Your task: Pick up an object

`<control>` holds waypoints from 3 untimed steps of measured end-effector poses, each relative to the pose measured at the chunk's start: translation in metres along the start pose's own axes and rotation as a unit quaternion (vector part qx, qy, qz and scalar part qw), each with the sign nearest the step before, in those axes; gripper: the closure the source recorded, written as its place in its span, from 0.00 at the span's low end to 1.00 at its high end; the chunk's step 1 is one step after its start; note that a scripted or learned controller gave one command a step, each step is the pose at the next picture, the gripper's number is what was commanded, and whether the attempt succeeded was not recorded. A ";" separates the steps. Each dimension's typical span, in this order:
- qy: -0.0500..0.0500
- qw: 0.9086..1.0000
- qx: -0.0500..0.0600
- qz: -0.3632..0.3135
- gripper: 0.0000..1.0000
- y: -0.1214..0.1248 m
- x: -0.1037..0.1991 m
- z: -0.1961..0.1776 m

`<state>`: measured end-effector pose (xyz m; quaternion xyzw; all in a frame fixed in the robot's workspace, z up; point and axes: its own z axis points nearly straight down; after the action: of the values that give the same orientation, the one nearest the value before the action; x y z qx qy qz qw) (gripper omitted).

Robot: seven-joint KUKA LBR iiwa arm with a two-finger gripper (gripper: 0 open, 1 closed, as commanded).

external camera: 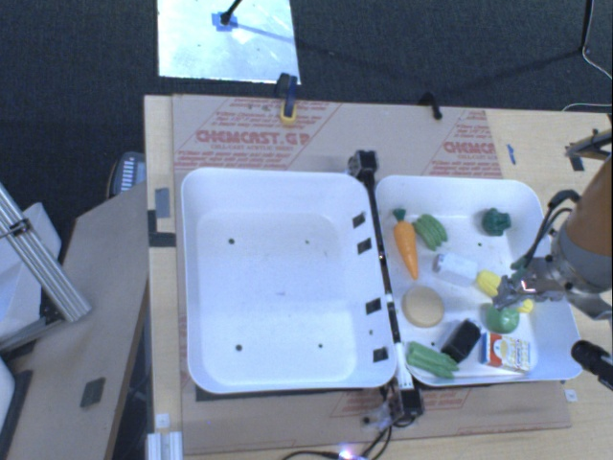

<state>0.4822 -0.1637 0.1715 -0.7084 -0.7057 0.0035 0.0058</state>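
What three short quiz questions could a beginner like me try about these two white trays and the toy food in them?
1. True or false: the carrot lies in the right bin.
2. Which thing lies nearest the front edge of the right bin: (a) the dark green broccoli-like piece, (b) the small red and white carton, (c) the carrot?
3. Fill in: the round tan piece lies just in front of the ______.

Key
1. True.
2. (b): the carton sits by the front rim, next to the black block.
3. Carrot.

The gripper hangs over the right side of that bin, above a yellow piece and a green piece.
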 end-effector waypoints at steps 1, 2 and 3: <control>-0.002 1.000 -0.017 -0.008 1.00 0.013 0.066 -0.162; 0.000 1.000 0.000 -0.002 1.00 0.002 0.059 0.028; -0.001 1.000 -0.010 -0.008 1.00 0.012 0.134 -0.027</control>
<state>0.4948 -0.0295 0.1991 -0.7031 -0.7111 -0.0028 -0.0017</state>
